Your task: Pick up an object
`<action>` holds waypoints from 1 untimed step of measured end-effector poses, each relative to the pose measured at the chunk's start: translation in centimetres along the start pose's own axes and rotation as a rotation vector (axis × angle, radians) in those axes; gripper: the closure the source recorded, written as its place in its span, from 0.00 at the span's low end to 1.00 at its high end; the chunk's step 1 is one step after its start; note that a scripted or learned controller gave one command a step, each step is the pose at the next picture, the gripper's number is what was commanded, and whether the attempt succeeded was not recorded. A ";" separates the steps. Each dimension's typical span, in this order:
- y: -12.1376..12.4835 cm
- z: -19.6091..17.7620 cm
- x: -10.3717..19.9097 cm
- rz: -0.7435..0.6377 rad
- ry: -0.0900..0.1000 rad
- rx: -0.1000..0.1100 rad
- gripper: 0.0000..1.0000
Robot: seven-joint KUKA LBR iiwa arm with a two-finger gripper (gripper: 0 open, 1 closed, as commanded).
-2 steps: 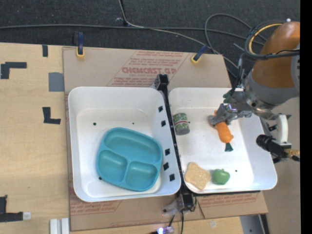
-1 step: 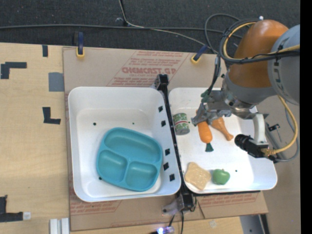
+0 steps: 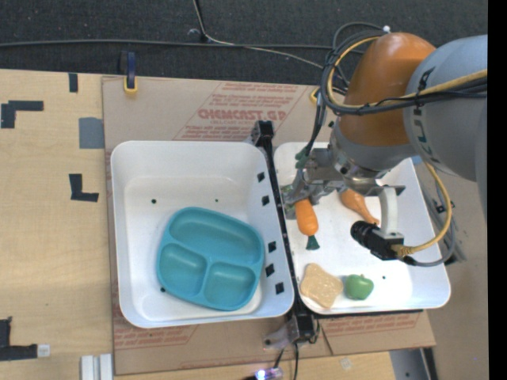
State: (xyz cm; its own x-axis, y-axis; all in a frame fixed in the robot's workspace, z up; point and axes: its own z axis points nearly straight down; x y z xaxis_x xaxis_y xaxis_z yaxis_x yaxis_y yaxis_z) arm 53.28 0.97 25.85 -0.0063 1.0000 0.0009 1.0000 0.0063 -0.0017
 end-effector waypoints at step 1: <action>-1.2 2.3 5.3 0.000 0.000 0.003 1.00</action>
